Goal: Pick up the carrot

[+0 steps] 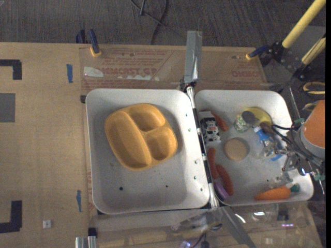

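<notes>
cardboard bench, white bins, carrot

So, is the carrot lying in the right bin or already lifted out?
Lying in it: the carrot rests flat on the right bin floor near its front edge.

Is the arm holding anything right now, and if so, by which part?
Nothing looks held. The carrot lies on the floor of the right bin near its front edge, apart from the gripper, which is above it beside the bin's right side.
</notes>
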Available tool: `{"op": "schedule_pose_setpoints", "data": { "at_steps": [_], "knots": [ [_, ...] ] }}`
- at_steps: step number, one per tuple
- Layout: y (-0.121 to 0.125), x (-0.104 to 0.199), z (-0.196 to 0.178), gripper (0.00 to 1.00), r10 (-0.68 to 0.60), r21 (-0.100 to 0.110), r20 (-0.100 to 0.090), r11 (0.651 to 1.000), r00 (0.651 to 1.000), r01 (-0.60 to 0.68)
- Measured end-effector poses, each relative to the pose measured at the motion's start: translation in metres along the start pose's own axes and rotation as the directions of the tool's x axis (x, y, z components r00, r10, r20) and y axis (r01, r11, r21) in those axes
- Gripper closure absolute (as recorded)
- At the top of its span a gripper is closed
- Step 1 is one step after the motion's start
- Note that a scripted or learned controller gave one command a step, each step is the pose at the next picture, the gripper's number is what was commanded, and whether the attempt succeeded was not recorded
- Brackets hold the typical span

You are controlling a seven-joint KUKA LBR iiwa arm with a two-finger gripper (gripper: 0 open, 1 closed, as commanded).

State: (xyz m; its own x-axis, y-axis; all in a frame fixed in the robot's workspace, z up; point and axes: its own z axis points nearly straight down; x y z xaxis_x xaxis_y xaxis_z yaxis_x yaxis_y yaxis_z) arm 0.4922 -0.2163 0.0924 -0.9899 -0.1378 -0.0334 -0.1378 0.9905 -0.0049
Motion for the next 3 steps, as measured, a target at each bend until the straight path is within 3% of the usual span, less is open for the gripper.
{"op": "schedule_pose_setpoints", "data": {
  "at_steps": [1,2,3],
  "knots": [
    [0.034,-0.015,-0.098,0.00,-0.270,-0.011,-0.023,0.963,0.963,0.270],
    [0.034,-0.017,-0.109,1.00,-0.267,-0.008,-0.015,0.964,0.964,0.267],
    [0.034,-0.017,-0.108,0.00,-0.267,-0.009,-0.015,0.964,0.964,0.267]
  ]
}}
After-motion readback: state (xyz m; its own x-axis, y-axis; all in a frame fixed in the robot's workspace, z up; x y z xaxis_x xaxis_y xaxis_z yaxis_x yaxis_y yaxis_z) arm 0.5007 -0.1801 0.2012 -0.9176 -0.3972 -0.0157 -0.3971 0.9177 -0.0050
